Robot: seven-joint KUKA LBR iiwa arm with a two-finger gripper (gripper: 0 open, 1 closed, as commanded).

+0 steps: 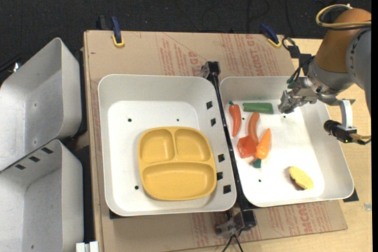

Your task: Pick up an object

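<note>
The right bin (331,177) holds several small items. A green flat piece (257,107) lies near its back, and a thin red-orange stick (235,118) lies along its left side. A red and orange cluster of pieces (254,141) sits left of centre. A yellow piece (300,177) rests near the front right. My gripper (287,104) hangs low over the bin's back part, just right of the green piece, at the end of the grey arm with the orange band (344,16). Nothing shows between its tips.
The left bin (118,97) holds a yellow divided tray (176,163). A black clip strip (220,127) runs between the two bins. Two more white bins (35,127) stand off the bench at the left. Brown cardboard (159,50) lies under the bins.
</note>
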